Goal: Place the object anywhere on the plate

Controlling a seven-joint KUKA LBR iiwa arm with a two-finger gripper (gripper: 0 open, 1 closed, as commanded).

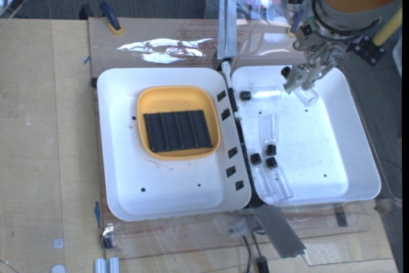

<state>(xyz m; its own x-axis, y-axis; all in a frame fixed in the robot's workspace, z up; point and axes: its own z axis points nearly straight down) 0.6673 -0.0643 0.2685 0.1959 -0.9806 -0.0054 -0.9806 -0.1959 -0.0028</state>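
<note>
A clear tube with a black cap (259, 94) is seen lying flat near the back of the right bin (358, 137), and it may be taken as the likeliest object for the task, since the gripper (300, 81) is poised just beside its uncapped end. Whether anything is clasped cannot be told: something pale and glassy is glimpsed below the fingertips, but it cannot be made out as a held item or a reflection, nor can the set of the jaws be judged. Further tubes (271, 128) and black caps (270, 150) are scattered toward the bin's middle and front (hard to separate against the white floor). The yellow plate (147, 102) is set in the left bin (115, 182), well apart from the tubes, and a dark ribbed slab (177, 130) is already lying on it. A carry across the central divider would therefore be required, with bare rim left as the landing area.
</note>
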